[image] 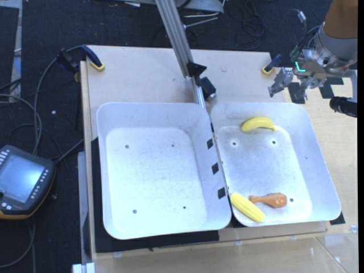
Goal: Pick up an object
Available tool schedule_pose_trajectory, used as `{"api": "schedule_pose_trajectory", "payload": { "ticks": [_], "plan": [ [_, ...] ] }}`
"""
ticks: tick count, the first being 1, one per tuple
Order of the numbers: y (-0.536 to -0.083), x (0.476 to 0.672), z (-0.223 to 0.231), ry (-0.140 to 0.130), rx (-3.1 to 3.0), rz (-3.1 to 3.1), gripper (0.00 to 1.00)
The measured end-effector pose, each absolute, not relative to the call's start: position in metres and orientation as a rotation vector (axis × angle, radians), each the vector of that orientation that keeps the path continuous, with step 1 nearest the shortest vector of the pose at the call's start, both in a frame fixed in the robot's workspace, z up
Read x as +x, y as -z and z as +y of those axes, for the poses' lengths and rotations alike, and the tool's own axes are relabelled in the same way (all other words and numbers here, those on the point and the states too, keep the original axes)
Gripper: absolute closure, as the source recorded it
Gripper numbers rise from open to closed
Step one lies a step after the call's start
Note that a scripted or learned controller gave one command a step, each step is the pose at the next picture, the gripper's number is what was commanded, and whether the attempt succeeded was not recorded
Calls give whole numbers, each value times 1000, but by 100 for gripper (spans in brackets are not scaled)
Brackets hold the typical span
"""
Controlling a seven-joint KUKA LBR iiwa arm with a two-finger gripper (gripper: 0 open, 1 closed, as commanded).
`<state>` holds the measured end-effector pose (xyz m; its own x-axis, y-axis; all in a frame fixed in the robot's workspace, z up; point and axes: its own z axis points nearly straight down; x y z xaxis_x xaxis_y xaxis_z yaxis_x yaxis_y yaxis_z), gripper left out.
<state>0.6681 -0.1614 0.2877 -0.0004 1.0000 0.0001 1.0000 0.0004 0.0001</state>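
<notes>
Pincer (288, 87): mine, apart, bare, above right bin's (318, 158) far corner.
Risk: banana (257, 124) near far wall; I may clip the wall.

Two shallow white bins sit side by side on a pale bench (148, 75). The left bin (108, 152) lies at nine o'clock of the right bin (318, 164), their inner rims meeting along a slanted seam. In the right bin a banana (258, 124) lies near the far wall — at twelve o'clock. At six o'clock an ear of corn (247, 207) rests against the near corner, with an orange drumstick (270, 200) just beside it at its three o'clock. The gripper (289, 87) hangs above the bench beyond the right bin's far right corner — nothing between its fingers.
</notes>
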Motion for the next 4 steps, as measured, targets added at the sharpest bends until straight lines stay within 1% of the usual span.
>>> {"api": "schedule_pose_trajectory", "payload": {
  "ticks": [1, 2, 3, 4],
  "plan": [
    [-288, 668, -161, 0, 2221, 2222, 0],
    [-242, 666, -154, 3, 2223, 2224, 0],
    [-197, 671, -155, 3, 2223, 2224, 0],
    [-151, 666, -149, 4, 2223, 2224, 0]
  ]
}}
